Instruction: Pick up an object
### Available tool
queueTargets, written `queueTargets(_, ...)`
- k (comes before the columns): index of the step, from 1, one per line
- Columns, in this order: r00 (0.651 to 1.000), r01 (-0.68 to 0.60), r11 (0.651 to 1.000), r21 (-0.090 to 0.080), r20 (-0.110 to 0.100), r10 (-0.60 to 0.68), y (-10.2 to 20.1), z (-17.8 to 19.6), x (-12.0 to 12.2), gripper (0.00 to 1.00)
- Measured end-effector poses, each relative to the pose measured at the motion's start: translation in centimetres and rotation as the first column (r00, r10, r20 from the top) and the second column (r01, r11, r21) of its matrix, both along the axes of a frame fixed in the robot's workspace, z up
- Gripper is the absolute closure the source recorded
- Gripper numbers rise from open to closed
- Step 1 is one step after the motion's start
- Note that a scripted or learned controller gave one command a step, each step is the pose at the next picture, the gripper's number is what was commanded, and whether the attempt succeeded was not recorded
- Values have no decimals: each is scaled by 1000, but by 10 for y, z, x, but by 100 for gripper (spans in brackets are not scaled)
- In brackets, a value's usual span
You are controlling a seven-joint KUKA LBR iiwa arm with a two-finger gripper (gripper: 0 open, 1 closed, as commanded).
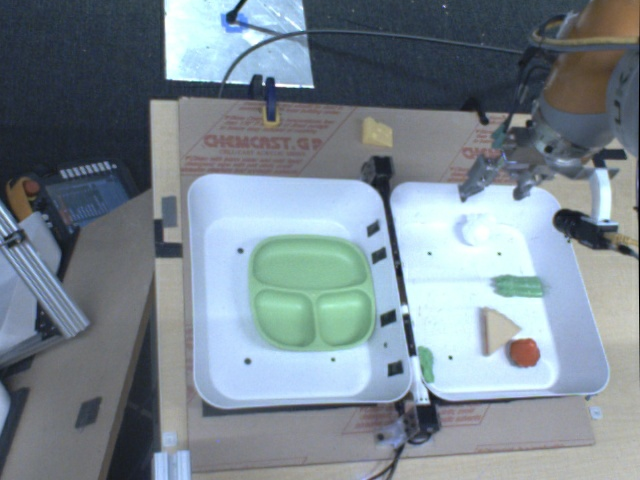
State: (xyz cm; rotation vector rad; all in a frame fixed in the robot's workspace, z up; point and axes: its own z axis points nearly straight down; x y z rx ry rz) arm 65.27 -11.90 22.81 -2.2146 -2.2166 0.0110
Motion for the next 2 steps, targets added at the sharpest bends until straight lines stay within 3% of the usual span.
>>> queueTargets(1,1000,-2,1000,-1,13,2,0,8,2,0)
queueTargets(2,1000,-1,1000,-1,9,1,1,-54,0,0)
